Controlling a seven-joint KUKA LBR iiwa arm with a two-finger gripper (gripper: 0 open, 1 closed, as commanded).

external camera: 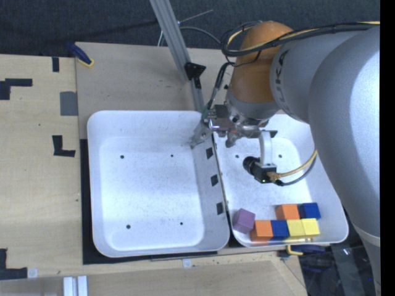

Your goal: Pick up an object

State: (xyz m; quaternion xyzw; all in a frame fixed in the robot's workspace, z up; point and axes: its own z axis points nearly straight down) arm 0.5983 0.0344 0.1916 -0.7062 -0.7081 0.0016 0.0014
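Note:
Several small blocks lie in the near corner of the right bin (290, 165): a purple block (244, 219), an orange block (263, 228), a blue block (279, 228), a yellow block (296, 227), and more orange, blue and yellow ones right behind them. My gripper (214, 140) hangs over the ridge between the two bins near their far end, well away from the blocks. Its two fingers (197, 139) are spread apart, open, with nothing between them.
The left bin (148, 184) shows bare white floor. A slanted metal pole (176, 39) rises behind the bins. A black cable fitting (254, 166) hangs under the wrist over the right bin. The bulky grey arm covers the right side.

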